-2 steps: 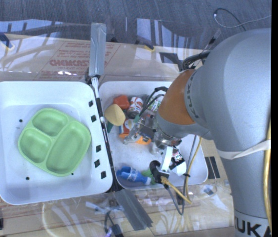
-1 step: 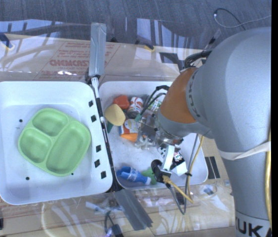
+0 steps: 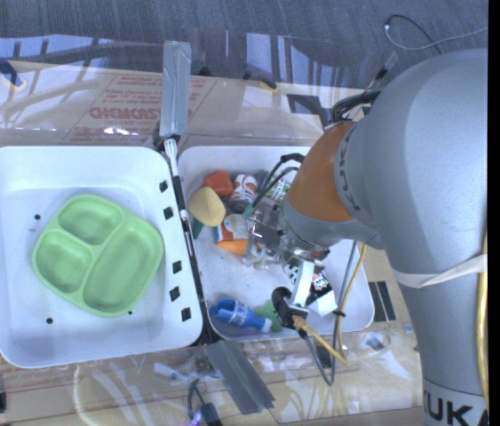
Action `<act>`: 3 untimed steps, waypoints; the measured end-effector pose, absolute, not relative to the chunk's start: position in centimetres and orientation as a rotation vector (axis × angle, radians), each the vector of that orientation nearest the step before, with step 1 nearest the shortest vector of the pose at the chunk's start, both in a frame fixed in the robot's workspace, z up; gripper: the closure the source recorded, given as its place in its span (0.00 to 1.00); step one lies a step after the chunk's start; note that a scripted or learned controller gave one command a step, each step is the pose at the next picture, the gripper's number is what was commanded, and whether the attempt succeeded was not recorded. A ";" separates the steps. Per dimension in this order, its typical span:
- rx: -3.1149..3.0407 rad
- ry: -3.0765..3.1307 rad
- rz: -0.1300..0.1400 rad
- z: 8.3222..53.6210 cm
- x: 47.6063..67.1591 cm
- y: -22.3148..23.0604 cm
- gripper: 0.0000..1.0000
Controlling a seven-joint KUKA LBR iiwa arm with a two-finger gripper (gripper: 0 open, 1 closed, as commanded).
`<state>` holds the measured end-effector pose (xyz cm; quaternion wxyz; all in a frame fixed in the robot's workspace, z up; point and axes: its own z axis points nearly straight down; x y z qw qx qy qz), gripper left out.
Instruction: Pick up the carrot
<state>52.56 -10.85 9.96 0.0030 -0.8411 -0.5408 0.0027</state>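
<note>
White bins (image 3: 1, 238), 2; 1 green plate (image 3: 99, 254) left, 1 carrot (image 3: 232, 246) right; gripper (image 3: 267, 238) grasp unclear; "KUKA" on arm (image 3: 427, 193).

The arm (image 3: 427, 176) is a thick, rounded body in smooth light grey, its large shell catching soft highlights. Above the wrist runs a broad orange band (image 3: 316, 189). Black letters, partly cut off, show near the base at the lower right. Thin black cables loop along the wrist, and a yellowish cable trails down beside them. The gripper (image 3: 272, 238) is a cluster of dark and metallic parts, too cluttered to read in detail.
</note>
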 end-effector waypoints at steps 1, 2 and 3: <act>-3.120 -0.327 0.009 9.0 52.5 -10.3 0.00; -3.120 -0.331 0.003 19.2 49.9 -6.5 0.00; -3.051 -0.723 0.010 19.0 47.6 -2.3 0.00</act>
